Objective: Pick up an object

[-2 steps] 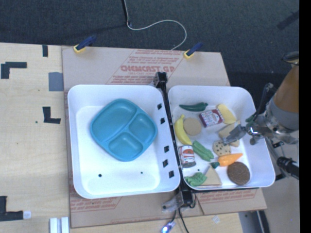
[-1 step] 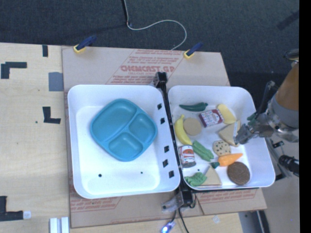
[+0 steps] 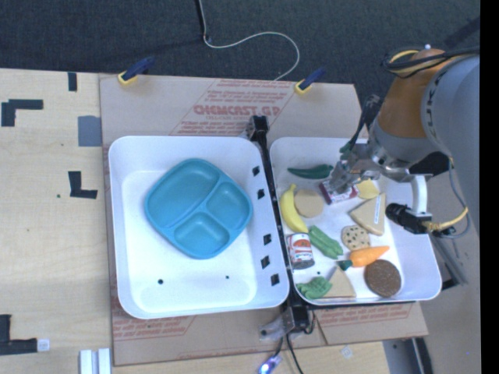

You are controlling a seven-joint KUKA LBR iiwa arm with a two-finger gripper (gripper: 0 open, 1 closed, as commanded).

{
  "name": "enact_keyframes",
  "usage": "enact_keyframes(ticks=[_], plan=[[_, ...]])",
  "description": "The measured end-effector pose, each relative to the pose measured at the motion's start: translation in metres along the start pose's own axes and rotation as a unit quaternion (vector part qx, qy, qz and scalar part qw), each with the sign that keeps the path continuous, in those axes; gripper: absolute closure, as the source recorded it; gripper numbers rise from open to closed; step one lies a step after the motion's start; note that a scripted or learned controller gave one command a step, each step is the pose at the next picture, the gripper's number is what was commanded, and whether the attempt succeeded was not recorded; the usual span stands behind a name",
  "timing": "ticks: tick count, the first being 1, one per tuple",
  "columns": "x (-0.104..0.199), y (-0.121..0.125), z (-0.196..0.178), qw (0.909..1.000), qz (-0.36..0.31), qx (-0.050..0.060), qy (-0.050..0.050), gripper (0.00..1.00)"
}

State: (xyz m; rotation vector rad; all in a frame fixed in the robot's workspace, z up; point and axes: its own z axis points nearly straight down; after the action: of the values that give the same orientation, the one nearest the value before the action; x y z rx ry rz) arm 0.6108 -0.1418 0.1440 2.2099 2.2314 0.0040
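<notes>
Under the claw (image 3: 341,184) lies a small packet (image 3: 344,194).

two white bins (image 3: 125,232), one blue plate (image 3: 198,206), one banana (image 3: 292,209), one carrot (image 3: 366,256).

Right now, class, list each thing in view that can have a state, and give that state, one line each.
Blue tray: lies flat in the left bin, compartments bare.
Banana: lies in the right bin, unpeeled.
Small can: lies on its side.
Carrot: lies flat near the brown round piece.
Gripper: low over the right bin's upper part, grip unclear.
</notes>
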Motion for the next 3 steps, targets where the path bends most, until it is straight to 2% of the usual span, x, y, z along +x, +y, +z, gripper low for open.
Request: enact_keyframes(ticks=[2,3], plan=[[-0.003,-0.004,-0.022,1.0000,0.003,0.003,0.000,1.00],[0.084,-0.017,-0.041,1.0000,0.000,0.001,0.001,1.00]])
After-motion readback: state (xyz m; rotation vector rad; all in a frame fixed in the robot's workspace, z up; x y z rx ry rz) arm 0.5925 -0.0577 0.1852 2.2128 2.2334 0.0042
